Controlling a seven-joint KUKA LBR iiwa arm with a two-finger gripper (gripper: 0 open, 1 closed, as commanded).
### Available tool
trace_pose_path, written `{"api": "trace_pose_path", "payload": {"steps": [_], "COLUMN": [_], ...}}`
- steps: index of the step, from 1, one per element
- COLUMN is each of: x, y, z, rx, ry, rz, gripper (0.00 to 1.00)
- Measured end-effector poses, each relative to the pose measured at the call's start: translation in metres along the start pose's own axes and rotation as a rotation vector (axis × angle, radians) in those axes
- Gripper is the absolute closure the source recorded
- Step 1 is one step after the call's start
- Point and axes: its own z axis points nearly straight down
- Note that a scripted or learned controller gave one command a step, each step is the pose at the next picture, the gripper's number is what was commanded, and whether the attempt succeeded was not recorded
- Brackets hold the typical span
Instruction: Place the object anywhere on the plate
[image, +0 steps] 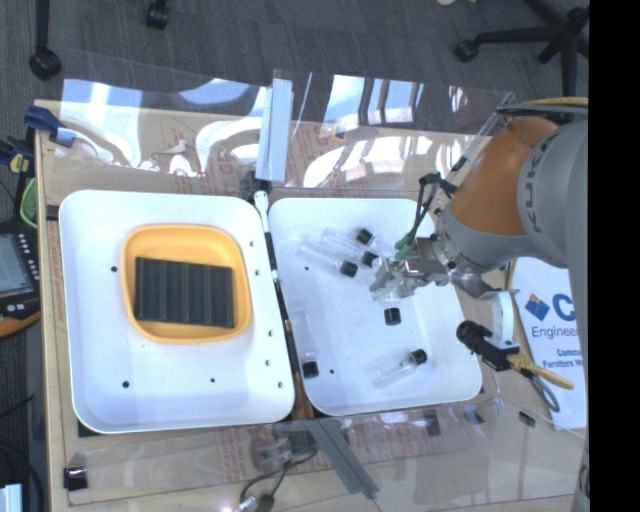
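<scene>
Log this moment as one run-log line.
gripper over right bin | vials in right bin | yellow plate in left bin

Arm (545, 190): grey rounded casing, smooth, matte. Orange band (500, 180) above wrist, broad, glossy, domed. Thin dark cable (428, 205) looping off wrist side, greenish bit near lower end. Gripper (392, 282): silvery-grey metal block, small, boxy, dark fittings on top. Fingers blurred, detail not readable. No legible markings on casing.

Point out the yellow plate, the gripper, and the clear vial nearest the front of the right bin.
yellow plate (185, 243): camera view, on its upper rim.
gripper (392, 283): camera view, at its tip.
clear vial (396, 368): camera view, on its clear body.
</scene>
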Motion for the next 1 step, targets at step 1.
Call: {"api": "trace_pose_path", "payload": {"steps": [1], "x": [0.0212], "y": [0.0204], "z": [-0.0102], "rx": [0.0], "ry": [-0.001], "rz": [-0.198], "gripper": [1.0]}}
